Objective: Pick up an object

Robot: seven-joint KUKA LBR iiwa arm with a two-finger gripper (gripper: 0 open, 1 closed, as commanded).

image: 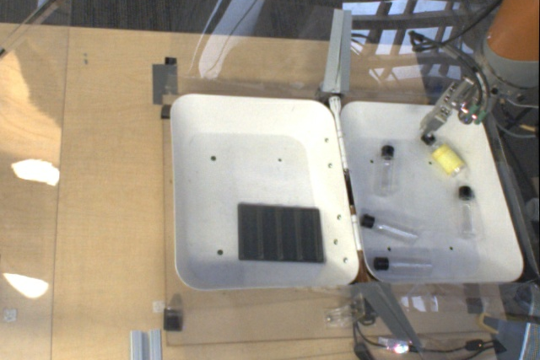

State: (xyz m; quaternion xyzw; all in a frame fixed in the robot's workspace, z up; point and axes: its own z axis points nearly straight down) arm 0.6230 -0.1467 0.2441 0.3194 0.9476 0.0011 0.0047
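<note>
Claw (429, 134) of mine hangs over the far part of the right bin (506, 265), tilted, tip pointing down-left. Can't tell whether it's open or shut, and nothing shows gripped in it. Just beside the tip, toward the near side, lies a small yellow object (446, 160) on the bin floor, apart from the claw. Around it: four clear vials w/ black caps. One (386, 169) sits left of the claw, one (467, 209) near the right wall, one (390, 226) lying slantwise by the divider, one (403, 265) along the near edge. All well clear of each other. Left bin (194, 265) holds a dark ribbed pad (280, 233) near its front.
</note>
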